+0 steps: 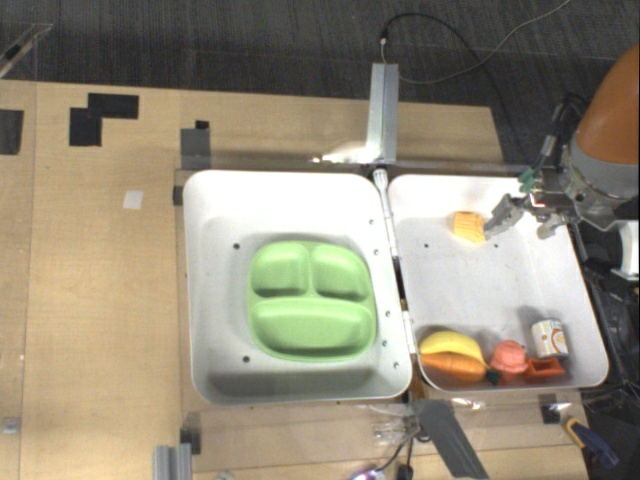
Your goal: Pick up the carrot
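Note:
The carrot (457,368) is an orange piece lying at the front left corner of the right bin (500,278), tucked against the yellow banana (450,345) just behind it. My gripper (520,222) hovers over the back of the same bin, far behind and to the right of the carrot. It is open, with its fingers (497,217) spread and nothing between them. A small yellow corn piece (467,227) sits just left of the left finger.
Along the right bin's front wall lie a pink-red fruit (508,358), a red-orange block (546,370) and a small can (548,338). The left bin (215,228) holds a green divided plate (310,298). A metal post (384,108) stands behind the bins.

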